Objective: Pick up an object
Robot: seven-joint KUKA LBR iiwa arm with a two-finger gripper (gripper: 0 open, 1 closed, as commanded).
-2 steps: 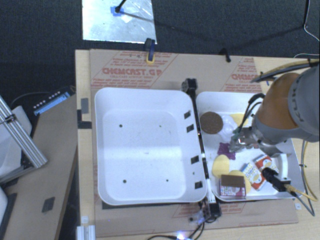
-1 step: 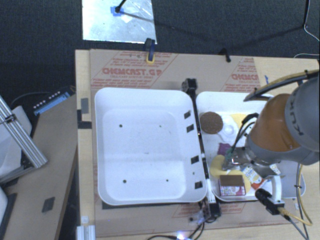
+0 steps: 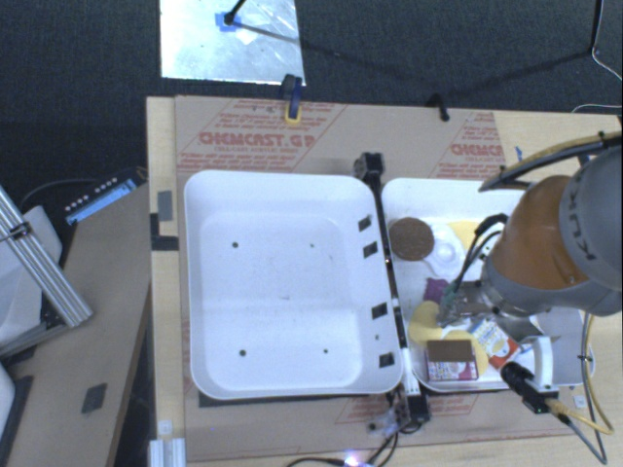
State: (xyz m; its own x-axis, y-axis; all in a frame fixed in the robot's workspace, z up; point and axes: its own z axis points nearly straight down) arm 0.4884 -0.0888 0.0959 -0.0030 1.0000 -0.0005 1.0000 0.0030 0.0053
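Over the right bin (image 3: 399, 195) | tool (image 3: 454, 305) low among the clutter, state cannot be told | objects beneath: yellow piece (image 3: 426, 317), brown box (image 3: 451, 350), brown disc (image 3: 411, 238) farther back | advice: centre on one item, descend straight, avoid the bin wall.
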